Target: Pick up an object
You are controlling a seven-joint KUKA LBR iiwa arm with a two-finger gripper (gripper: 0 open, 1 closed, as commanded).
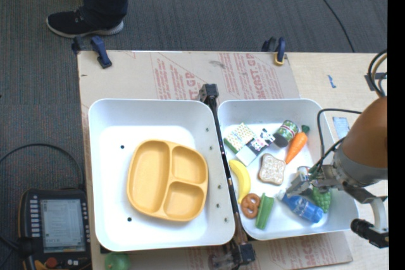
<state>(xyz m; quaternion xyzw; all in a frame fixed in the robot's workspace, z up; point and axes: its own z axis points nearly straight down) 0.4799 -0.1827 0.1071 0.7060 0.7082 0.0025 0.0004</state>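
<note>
The camera looks down on a bench (164,76) carrying two white bins. The left bin (104,129) holds a yellow tray (168,179) with three compartments, lying flat near the bin's middle.

The right bin (253,109) holds the toys. Taking the toast (273,169) as landmark, at about the bin's centre: a carrot (295,145) lies tilted just up and right of it, with a green can (286,132) beside the carrot's top end. Up and left of the toast sit a black-and-white piece (261,140) and a checkered carton (240,136), close together. Left of the toast lies a banana (240,179), running down toward the near rim. Below and left of the toast are a pretzel (250,204) and a green stick (265,211), side by side. Below and right of the toast lies a blue bottle (304,208) on its side, with a green bumpy toy (323,199) touching its right end.

The arm (373,142) comes in from the right, low over the right bin. Its gripper (301,181) sits just right of the toast and directly above the blue bottle, its metal fingers (296,185) pointing left and down. The fingers look slightly parted, though the view is too coarse to be sure, and nothing is seen between them. The bottle and every other toy rest on the bin floor.

On the floor left of the bench lies a pendant (56,224), and a person's shoe (82,23) stands beyond the bench.
</note>
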